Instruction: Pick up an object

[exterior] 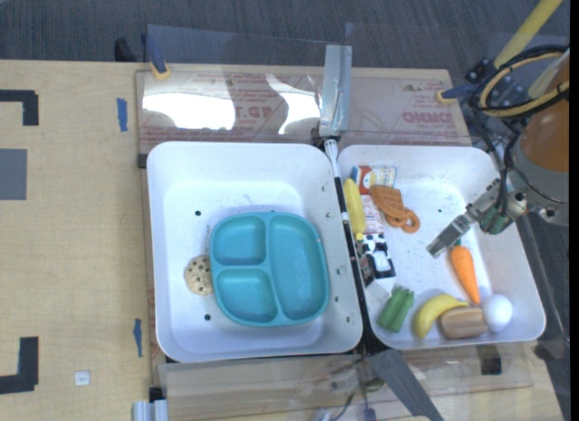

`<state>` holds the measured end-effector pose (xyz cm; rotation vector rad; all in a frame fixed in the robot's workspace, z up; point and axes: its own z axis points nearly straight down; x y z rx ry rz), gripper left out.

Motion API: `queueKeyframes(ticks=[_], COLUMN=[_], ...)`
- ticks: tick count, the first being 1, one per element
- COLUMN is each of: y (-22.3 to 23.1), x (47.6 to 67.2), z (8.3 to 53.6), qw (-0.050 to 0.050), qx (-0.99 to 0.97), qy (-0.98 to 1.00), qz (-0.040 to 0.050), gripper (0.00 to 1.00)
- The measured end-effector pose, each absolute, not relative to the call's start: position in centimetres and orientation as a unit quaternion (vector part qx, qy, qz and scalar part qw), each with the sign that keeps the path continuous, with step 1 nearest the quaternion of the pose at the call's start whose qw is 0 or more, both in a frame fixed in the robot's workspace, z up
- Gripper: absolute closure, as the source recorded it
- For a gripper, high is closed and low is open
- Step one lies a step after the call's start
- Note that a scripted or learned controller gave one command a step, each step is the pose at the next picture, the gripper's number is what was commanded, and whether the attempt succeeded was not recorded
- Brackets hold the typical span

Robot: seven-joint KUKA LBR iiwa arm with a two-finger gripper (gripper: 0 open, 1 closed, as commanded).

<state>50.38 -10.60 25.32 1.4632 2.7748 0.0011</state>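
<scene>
Logged from my remote station, near edge first.

Right bin (534, 320), near wall: I recorded a green vegetable piece (395, 308), a yellow banana (432, 312), a brown bread-like roll (462, 322) and a white egg (498, 310), lined up left to right, each touching or just beside its neighbour. An orange carrot (465, 272) lay just behind the roll and egg, pointing away from me.

Left bin (172, 229): a teal divided tray (269, 267) with three compartments sat in the middle, and a speckled cookie (198, 274) lay against its left edge.

Right bin, middle: the hand (450, 236) hung low over the bin floor, just beyond the carrot's far tip, with the arm entering from the right. I could not tell whether the hand was wide or narrow, and I saw nothing between its fingers. By the dividing wall lay a small black-and-white item (374, 256), too small for me to name.

Right bin, far part: a yellow corn-like stick (354, 209) lay along the divider, an orange pretzel-shaped piece (395, 206) lay beside it, and a small red-and-white packet (374, 177) sat nearest the far wall.

Beyond both bins: a clear plastic sheet (235, 102) lay on the counter (63, 229).
</scene>
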Motion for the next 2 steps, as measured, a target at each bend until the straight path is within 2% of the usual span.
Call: queueKeyframes(ticks=[1,2], y=[-6.9,-9.9], x=[56.4,61.7], z=[19.4,10.2], qw=[-0.001,0.007], qx=[0.469,0.523], qy=[0.883,0.852], qz=[-0.0002,0.0022], gripper=[0.00,0.00])
